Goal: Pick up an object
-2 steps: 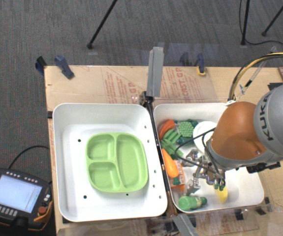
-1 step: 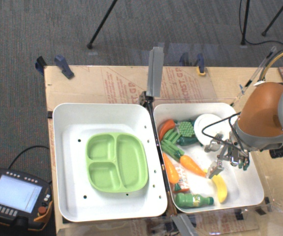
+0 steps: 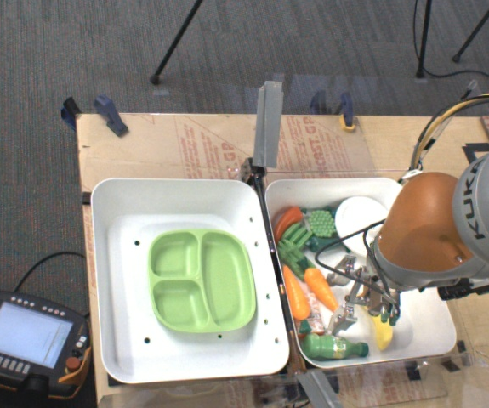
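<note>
My gripper (image 3: 344, 294) hangs low over the middle of the right bin (image 3: 435, 334), below the orange wrist band. Its fingers (image 3: 343, 318) stand open, and I see nothing held between them. Just left of it lie two orange carrots (image 3: 319, 286), side by side. A green bottle (image 3: 336, 347) lies below it at the bin's front wall. A yellow banana-like piece (image 3: 383, 331) sits just to its right. Farther back are a red pepper (image 3: 287, 219), a round green textured piece (image 3: 319, 223) and a white disc (image 3: 359, 215). The arm hides part of the bin's right half.
The left bin (image 3: 116, 228) holds a light green divided plate (image 3: 201, 279). A grey upright post (image 3: 268, 126) stands behind the seam between the bins. A teach pendant (image 3: 27, 334) lies on the floor at the lower left.
</note>
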